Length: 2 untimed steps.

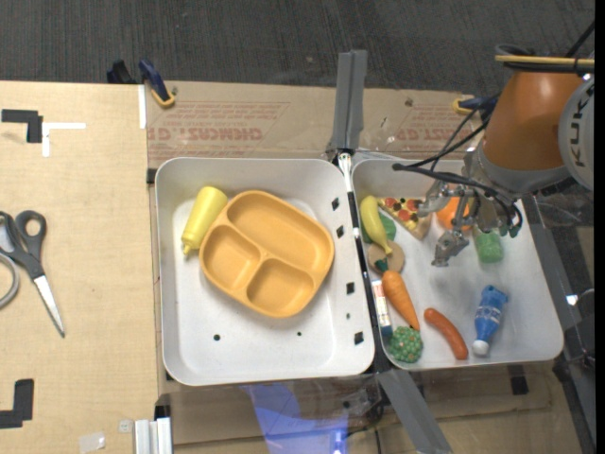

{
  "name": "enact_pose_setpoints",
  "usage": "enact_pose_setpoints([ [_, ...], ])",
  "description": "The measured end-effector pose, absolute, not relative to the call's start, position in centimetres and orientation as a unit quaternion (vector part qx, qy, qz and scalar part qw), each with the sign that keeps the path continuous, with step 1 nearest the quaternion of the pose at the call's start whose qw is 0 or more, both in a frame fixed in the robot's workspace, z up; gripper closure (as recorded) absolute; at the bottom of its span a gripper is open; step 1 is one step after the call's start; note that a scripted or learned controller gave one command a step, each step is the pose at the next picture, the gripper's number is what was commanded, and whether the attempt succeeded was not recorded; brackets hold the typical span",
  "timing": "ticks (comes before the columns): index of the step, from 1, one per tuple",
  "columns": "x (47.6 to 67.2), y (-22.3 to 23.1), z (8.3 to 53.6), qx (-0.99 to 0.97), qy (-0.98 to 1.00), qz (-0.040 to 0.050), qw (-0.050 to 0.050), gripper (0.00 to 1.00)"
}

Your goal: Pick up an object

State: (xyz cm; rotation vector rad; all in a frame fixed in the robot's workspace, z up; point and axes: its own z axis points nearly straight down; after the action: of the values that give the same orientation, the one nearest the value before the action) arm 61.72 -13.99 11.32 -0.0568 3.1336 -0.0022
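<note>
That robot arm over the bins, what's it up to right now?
The arm reaches in over the right bin, its hand low among toy foods: a banana, a carrot, a red sausage, a blue bottle and a green piece. Nothing is visibly between its fingers, so no pick has happened yet. The left bin holds an orange divided plate with a yellow bottle beside it.

One fixed camera looks down on the table (76, 253) from above at a slant, set back far enough to take in both white bins. The left bin (189, 348) sits near the middle of the view, the right bin (529, 343) toward the right side. The arm (534, 126) enters from the right. Dark floor (236, 17) runs along the far edge.
</note>
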Motion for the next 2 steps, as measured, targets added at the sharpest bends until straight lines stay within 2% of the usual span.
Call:
enact_pose_setpoints([
  [1, 62.5, -19.2, 9.4, -0.016, 1.000, -0.0007, 0.004, 0.00],
  [2, 51.9, -21.6, 9.9, -0.032, 0.999, 0.0006, 0.012, 0.00],
])
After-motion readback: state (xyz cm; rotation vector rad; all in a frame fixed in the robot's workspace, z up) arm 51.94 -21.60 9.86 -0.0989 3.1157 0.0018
